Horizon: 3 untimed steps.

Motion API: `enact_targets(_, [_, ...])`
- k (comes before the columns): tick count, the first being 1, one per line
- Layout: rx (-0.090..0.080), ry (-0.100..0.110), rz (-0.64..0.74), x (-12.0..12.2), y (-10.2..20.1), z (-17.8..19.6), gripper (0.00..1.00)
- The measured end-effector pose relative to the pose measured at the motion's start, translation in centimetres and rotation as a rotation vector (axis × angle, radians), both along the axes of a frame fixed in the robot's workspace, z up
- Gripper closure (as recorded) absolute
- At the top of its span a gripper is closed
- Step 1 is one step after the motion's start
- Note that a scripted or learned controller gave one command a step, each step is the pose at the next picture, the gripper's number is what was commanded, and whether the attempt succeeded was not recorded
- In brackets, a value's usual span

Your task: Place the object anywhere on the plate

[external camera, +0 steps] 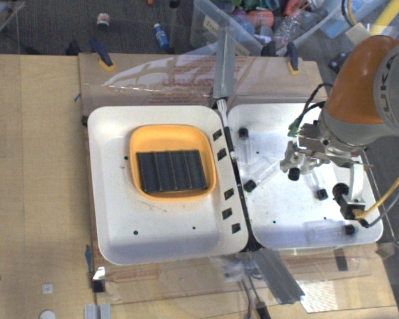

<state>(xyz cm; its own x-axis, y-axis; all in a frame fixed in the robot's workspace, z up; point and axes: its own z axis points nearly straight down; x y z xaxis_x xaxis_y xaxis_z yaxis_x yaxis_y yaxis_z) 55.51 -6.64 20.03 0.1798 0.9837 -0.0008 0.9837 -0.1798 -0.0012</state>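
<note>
While I hang over the right bin (279, 211), the dark ribbed object (171, 171) lies on the plate (169, 133).

With the left bin (106, 178) at nine o'clock and the right bin at three, my arm (366, 85) reaches in from three o'clock, its orange band at two. The yellow plate sits in the left bin toward twelve o'clock, and the object lies flat across the plate's middle. My gripper (299, 168) hovers above the right bin's centre, well apart from the plate; I cannot tell whether it is open or closed.
</note>
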Motion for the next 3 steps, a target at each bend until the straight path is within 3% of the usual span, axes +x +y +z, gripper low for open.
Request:
enact_targets(1, [0.0, -0.003, 0.13, 7.4, 4.1, 4.0, 1.0])
enact_targets(2, [-0.001, -0.005, 0.221, 11.2, 4.8, -0.1, 1.0])
enact_targets(3, [-0.001, -0.006, 0.433, 11.2, 8.2, 3.4, 1.0])
